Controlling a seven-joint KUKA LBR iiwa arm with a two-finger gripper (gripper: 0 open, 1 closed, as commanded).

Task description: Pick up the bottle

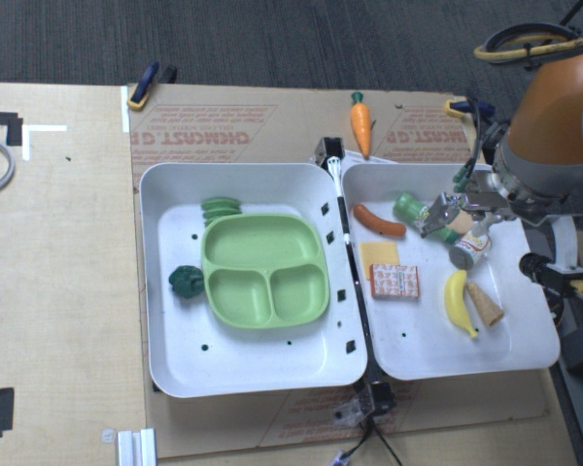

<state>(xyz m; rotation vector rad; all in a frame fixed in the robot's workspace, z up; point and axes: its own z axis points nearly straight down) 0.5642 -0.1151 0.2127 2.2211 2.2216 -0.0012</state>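
Crowding is the main hazard. The gripper (445,217) hangs low over the far part of the right bin (525,352), and the bottle (469,245) lies on its side just beneath and to the right of it, its pale labelled body close against the metal. Whether the fingers are wide, narrow or closed on anything I cannot tell; the bottle is not visibly between them.

A green item (408,207) sits just beside the gripper on its left, and a sausage (380,221) lies near that. A closing grasp could catch the green item instead, or nudge the bottle so it rolls toward the bin wall. A rounded bottle lying flat would likely slip if pinched off-centre.

Further in the same bin are a yellow cheese slice (379,253), a red-patterned packet (395,282), a banana (456,304) and a cone (485,304), all apart from the bottle.

The left bin (165,348) holds a green 3-compartment tray (266,270) and a dark green broccoli (186,281). Both bins rest on cardboard over a pale wood surface (58,289); a toy carrot (360,124) lies beyond the bins, and dark carpet lies past the far edge.
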